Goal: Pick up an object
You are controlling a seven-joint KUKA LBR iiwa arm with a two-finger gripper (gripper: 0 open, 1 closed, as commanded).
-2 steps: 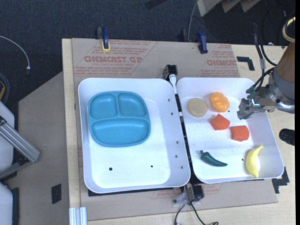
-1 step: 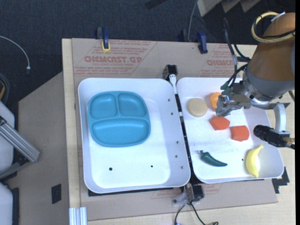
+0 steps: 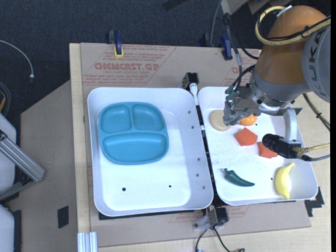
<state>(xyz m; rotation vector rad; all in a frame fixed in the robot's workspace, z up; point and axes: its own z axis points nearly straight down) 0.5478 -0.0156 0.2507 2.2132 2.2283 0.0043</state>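
From my remote station I look down at a slant on a brown board [image 3: 157, 62] carrying two shallow white bins side by side. The left bin [image 3: 181, 185] holds a blue divided plate [image 3: 134, 133] with three compartments, lying flat in the upper left part of that bin; the rest of its floor is bare white.

Moving right, past the dark seam where the bins meet, comes the right bin [image 3: 262, 193]. Near its upper left sits a pale tan round disc [image 3: 217, 121]. Just right of that disc the gripper [image 3: 232, 118] is down at the bin floor, with the grey arm and its orange band rising above it toward the upper right. I cannot tell how far its fingers are spread, or whether anything is between them. An orange rounded piece [image 3: 249, 121] lies immediately to the gripper's right, partly hidden by it. Below that is an orange-red block [image 3: 245, 137], then a second red piece [image 3: 265, 151] partly covered by a black fitting [image 3: 278, 144]. Toward the near edge lies a dark green pepper-shaped toy [image 3: 239, 179], and at the lower right, a yellow banana [image 3: 284, 180].
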